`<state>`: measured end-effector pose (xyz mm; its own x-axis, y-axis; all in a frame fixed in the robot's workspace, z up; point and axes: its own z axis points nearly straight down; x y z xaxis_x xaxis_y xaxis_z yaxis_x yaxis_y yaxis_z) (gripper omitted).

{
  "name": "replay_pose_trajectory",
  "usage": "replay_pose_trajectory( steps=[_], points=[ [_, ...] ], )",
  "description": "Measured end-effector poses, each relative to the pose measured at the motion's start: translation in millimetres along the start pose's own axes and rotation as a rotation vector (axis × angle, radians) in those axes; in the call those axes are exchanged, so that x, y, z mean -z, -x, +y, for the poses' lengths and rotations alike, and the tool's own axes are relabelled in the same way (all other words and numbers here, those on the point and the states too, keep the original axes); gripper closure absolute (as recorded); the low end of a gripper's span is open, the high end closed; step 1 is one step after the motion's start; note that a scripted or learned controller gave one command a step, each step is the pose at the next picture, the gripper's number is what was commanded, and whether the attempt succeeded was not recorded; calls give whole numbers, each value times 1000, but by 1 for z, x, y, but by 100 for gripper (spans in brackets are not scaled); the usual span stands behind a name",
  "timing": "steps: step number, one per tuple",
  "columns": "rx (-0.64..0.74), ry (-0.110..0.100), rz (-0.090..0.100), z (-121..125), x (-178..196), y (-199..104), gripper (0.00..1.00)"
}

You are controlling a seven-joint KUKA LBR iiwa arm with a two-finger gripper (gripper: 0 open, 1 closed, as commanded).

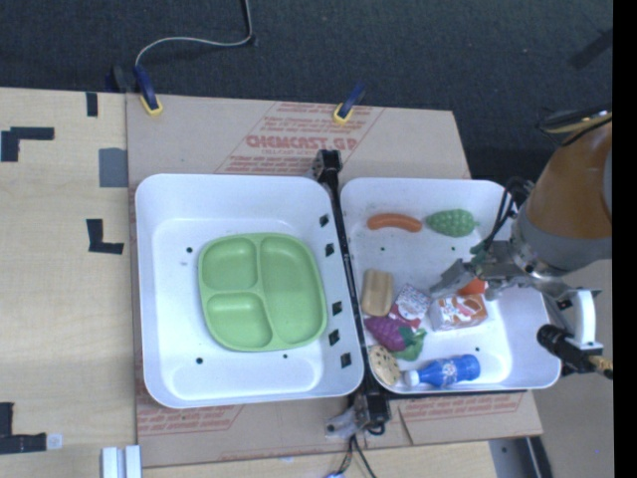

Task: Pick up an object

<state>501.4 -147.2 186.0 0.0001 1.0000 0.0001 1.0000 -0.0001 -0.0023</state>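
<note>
The right bin (518, 342) holds several small items. An orange sausage (393, 223) and a green bumpy piece (451, 223) lie at its far side. A tan bread slice (376, 292), a pink and white wrapper (410, 303), purple grapes (393, 333), a round cookie (383, 365) and a blue bottle (448, 371) sit toward the left and front. A white and red packet (460, 311) lies in the middle. My gripper (464, 279) hangs low just above that packet's far edge, coming in from the right.
The left bin (164, 267) holds a green divided plate (263, 292). A black divider (338, 257) runs between the two bins. The arm's grey and orange body (572, 207) overhangs the right bin's right rim.
</note>
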Motion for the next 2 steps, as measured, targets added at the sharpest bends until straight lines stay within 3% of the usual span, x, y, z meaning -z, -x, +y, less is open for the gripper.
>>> replay_pose_trajectory(
  steps=[1,2],
  points=[
    [0,1,0,31,-23,61,0],
    [1,5,-2,53,-99,43,0]
  ],
)
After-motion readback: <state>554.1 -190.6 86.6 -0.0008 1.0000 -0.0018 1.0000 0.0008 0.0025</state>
